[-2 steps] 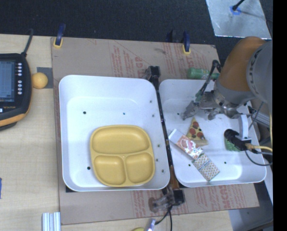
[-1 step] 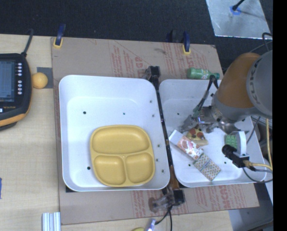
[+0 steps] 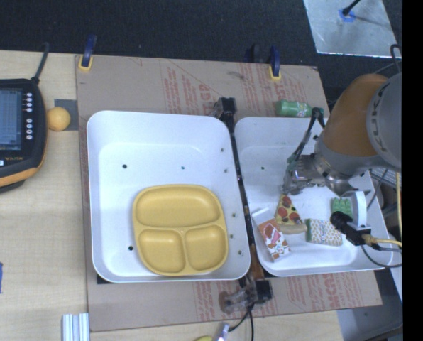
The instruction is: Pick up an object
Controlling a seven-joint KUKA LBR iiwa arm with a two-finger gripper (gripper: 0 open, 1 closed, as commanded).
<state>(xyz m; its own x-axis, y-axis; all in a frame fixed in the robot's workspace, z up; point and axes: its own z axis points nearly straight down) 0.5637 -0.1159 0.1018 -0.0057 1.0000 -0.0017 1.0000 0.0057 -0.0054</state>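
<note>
The arm (image 3: 353,126) hides its fingers over the right bin (image 3: 261,155); their state is unclear.

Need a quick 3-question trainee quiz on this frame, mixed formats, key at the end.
1. True or false: the yellow divided tray lies in the right bin.
2. Which item lies nearest the pizza slice toy?
A. the red and white carton
B. the yellow ball
C. the green can
3. Fill in: the handheld pendant rests on the bench to the ____ of the left bin in the camera view.

Key
1. False: it lies in the left bin.
2. A: the carton lies just beside the slice in the right bin; ball and can sit outside the bins.
3. left
</note>
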